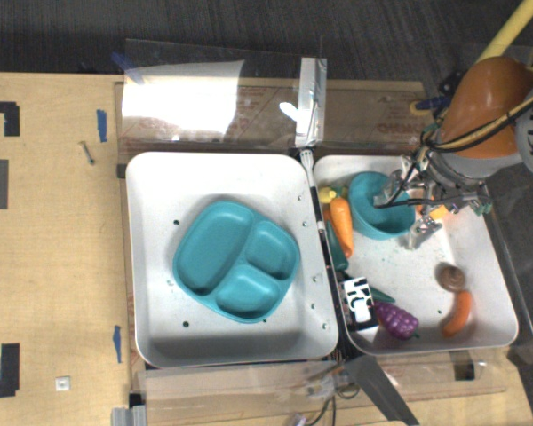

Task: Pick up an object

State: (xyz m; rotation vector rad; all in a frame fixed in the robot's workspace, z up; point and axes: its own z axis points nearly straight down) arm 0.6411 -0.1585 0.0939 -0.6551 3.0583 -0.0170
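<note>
- The hand sits in the upper part of the right bin, at about 3 o'clock from the frame's centre, below the arm's orange band.
- Its metal fingers are a cluster of bright, blurred parts; how far apart they stand cannot be told, and nothing can be seen gripped between them.
- The hand is just beside the teal cup, at the cup's 3 o'clock edge; whether it touches the rim is unclear.
- The teal cup lies in the right bin's upper left part, its opening turned up toward the camera.
- An orange carrot lies at the cup's 9 o'clock, along the bin's left wall, with a green piece at its lower end.
- A purple bunch of grapes rests near the bin's 6 o'clock edge, just beside a black-and-white block at its 10 o'clock.
- A small brown round thing sits at 5 o'clock from the hand, and an orange sausage-shaped thing lies just below it.
- The left bin holds a teal divided plate near its middle.
- Both bins sit on the tan surface.
</note>
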